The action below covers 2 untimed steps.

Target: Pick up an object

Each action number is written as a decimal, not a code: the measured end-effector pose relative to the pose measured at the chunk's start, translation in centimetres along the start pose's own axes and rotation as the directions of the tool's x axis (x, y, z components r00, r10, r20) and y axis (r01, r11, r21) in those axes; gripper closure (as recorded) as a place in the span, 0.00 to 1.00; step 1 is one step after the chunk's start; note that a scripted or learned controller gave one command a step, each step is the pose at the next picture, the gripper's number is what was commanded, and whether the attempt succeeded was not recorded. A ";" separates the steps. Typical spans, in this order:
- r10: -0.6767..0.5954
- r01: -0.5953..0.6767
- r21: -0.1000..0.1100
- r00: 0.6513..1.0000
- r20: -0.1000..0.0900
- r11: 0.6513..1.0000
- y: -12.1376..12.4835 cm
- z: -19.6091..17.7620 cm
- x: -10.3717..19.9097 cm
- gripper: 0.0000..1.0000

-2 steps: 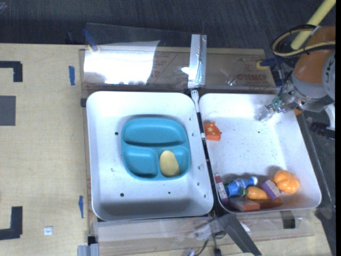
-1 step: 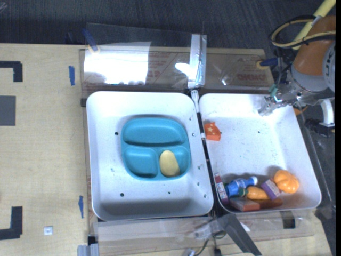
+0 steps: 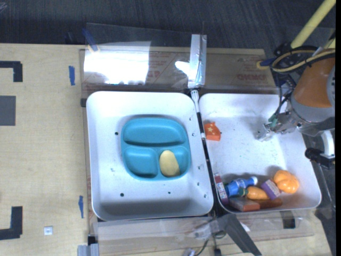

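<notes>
My gripper [image 3: 265, 134] hangs low over the upper right part of the right bin [image 3: 240, 108], with the arm reaching in from the right. It is too small and blurred to read. A small orange block [image 3: 212, 132] lies to its left near the bin's left wall, apart from it. Along the bin's front wall lies a cluster: a blue bottle [image 3: 238, 186], an orange carrot-like piece [image 3: 256, 193], a purple item [image 3: 270, 188], an orange pumpkin-like toy [image 3: 287, 181] and a dark red bar [image 3: 246, 205].
The left bin [image 3: 101, 143] holds a blue divided tray [image 3: 152, 135] with a yellow oval object [image 3: 169, 163] in its lower right compartment. A clear plastic sheet [image 3: 138, 63] and a metal upright [image 3: 197, 60] stand behind the bins. Cables [image 3: 287, 60] hang by the arm.
</notes>
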<state>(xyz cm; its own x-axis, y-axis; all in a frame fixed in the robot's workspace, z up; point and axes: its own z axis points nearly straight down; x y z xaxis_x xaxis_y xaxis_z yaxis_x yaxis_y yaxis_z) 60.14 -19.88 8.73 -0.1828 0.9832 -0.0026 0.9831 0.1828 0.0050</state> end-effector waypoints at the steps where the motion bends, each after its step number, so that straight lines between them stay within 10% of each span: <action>1: 0.119 -0.119 -0.004 0.993 0.000 0.993 1.7 -8.1 2.8 1.00; 2: 0.120 -0.120 0.003 0.993 -0.001 0.993 1.5 -7.8 2.8 0.00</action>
